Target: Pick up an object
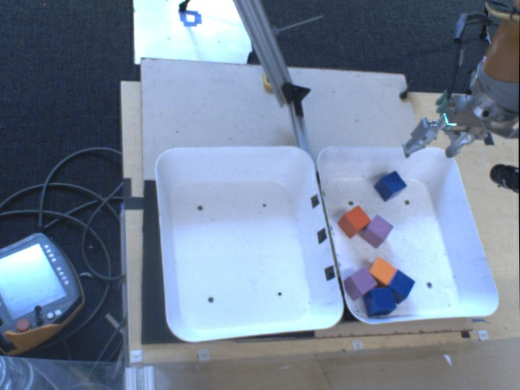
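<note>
I see the gripper (436, 137) open and empty at the upper right of the frame, above the right bin (475, 242). No block is picked yet; the blue cube (390, 185) lies nearest, so the whole grasp is left.

arm (497, 71) grey — orange band | black cable | pincer (439, 140) grey metal

Dark carpeted floor (65, 71) surrounds a light wooden bench (341, 104). Black cables (73, 210) loop on the floor at left beside a handheld control pendant (32, 291). A pale panel (183, 19), possibly paper, lies beyond the bench.
</note>
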### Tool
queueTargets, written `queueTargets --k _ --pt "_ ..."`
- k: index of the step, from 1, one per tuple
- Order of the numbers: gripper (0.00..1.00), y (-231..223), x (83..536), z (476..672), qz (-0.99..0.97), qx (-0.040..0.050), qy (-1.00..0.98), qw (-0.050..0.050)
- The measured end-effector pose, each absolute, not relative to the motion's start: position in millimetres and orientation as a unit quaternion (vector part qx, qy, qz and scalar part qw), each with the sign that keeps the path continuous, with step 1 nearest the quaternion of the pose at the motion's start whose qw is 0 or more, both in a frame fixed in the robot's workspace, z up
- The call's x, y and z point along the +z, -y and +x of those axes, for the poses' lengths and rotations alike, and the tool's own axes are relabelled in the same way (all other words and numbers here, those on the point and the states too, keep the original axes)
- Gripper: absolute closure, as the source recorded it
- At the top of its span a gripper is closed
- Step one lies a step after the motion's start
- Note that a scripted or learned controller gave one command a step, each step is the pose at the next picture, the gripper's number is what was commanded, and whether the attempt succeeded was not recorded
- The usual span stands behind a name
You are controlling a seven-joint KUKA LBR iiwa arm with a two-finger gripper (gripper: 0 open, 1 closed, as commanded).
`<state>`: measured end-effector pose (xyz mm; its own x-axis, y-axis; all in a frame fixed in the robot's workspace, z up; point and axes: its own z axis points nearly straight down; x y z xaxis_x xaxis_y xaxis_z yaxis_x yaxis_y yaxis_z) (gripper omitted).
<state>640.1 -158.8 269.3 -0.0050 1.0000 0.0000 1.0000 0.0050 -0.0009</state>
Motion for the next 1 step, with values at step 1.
queueTargets --k 1 --pt "0.0 158.7 271.1 640.7 -0.705 -0.0002 0.709 -0.001"
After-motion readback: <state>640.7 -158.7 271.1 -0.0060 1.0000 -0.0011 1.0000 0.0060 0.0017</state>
